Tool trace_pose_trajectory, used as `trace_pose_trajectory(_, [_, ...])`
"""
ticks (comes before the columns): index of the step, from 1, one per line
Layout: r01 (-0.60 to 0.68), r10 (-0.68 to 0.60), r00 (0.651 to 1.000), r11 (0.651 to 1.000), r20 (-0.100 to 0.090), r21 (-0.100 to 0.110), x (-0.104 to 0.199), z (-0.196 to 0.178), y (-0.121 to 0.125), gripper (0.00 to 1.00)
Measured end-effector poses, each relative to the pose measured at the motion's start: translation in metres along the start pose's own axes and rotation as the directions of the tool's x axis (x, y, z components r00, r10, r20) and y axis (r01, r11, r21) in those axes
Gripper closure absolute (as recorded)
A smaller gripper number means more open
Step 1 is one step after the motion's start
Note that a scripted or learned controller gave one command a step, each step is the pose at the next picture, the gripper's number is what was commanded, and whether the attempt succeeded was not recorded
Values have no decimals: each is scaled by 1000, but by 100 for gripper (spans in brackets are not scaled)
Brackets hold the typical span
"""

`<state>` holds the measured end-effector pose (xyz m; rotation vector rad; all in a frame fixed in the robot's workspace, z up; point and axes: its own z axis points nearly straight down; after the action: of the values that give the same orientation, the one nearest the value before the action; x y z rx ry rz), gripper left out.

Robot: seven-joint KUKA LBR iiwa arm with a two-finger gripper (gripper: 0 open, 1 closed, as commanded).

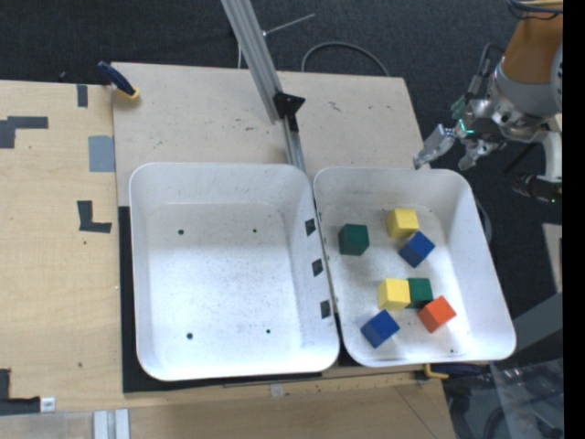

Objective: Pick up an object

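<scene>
The right bin holds several small cubes: a dark green one, a yellow one, a blue one, a second yellow one touching a green one, an orange one and a blue one. My gripper hangs above the bin's far right corner, beyond the rim. Its two fingers stand spread apart with nothing between them. No cube is near it.
The left bin sits beside the right one. A slanted metal rail runs down to the gap between the bins. A blue and yellow clamp lies at the bench's far left. A cable loops behind the bins.
</scene>
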<state>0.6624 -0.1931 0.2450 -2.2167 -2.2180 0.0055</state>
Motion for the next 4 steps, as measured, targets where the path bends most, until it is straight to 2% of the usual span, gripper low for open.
trace_pose_trajectory(1, [1,-1,1000,1000,3,-5,0,-4,1,0])
trace_pose_trajectory(4, [2,-2,1000,1000,2,-1,7,157,3,0])
